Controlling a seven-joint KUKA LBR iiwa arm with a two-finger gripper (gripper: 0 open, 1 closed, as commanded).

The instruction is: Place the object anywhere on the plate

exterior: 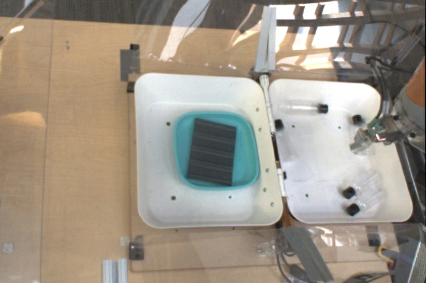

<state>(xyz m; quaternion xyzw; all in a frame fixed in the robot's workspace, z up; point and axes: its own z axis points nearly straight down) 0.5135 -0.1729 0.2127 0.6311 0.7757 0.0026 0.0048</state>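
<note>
1. Block (212,152), dark and ridged, lies flat on the teal plate (183,142) in the left bin (153,102). Judged from that, the place looks done.
2. End effector (368,137) sits low at the right bin's (319,202) right edge, well apart from the plate. Too small and blurred; you can't tell its opening, and nothing dark shows in it.
3. Arm (416,92) enters from the right, over the right bin.
4. Right bin carries clear tubes with black caps: one (303,107) near the top, two (363,198) at the lower right.
5. If you're finishing, lift straight up before any sideways move, so nothing clips the bin wall or those tubes.
6. Don't reach back over the divider; a nudge could slide the block off the plate's shallow rim.
7. Check the block stays inside the rim, then stop.
</note>
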